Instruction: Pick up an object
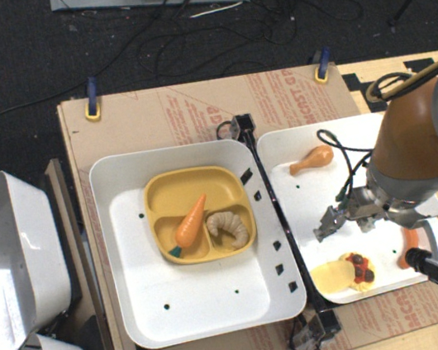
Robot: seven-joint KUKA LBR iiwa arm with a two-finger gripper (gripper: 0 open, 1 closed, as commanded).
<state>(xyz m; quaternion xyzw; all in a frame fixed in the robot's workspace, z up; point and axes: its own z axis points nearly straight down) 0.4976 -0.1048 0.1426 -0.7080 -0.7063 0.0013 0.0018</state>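
My gripper (327, 227) hangs over the middle of the right bin (301, 140), its dark fingers pointing left and down over bare bin floor, with nothing seen between them. An orange chicken drumstick (312, 161) lies at the back of that bin, apart from the gripper. A pale yellow slice with a red and dark topping (345, 272) lies near the front edge, below the gripper. A small orange piece (410, 243) sits at the front right, partly under the arm. In the left bin (142, 309) a yellow divided plate (159, 190) holds a carrot (190, 223) and a pale shrimp (228, 227).
The arm's orange band and grey wrist (420, 147) cover the right bin's right side. Black cables loop above the drumstick (340, 148). A black divider bar (272, 202) runs between the bins. White bins stand off the bench at the left (7, 257).
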